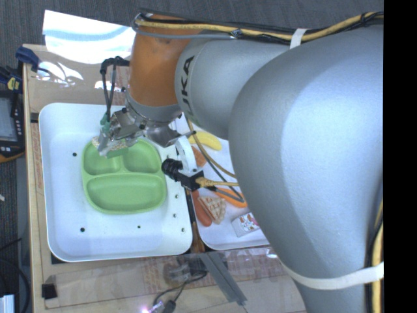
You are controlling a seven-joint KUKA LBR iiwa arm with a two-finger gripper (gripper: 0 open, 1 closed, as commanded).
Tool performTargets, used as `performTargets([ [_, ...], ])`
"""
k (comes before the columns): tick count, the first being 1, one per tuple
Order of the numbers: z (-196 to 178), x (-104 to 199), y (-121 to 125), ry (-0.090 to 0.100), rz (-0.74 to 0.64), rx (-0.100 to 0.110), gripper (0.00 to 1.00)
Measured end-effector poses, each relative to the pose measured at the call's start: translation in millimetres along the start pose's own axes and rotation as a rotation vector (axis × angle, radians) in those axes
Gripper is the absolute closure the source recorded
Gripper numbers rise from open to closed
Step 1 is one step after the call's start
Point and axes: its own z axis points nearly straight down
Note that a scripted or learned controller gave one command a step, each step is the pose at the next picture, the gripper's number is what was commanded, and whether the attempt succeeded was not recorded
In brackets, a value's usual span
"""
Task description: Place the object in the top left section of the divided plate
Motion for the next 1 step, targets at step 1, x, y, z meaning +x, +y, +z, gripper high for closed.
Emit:
performTargets([
  [1, -0.2, -0.4, 0.1, 0.000, 0.001, -0.001, 0.00],
])
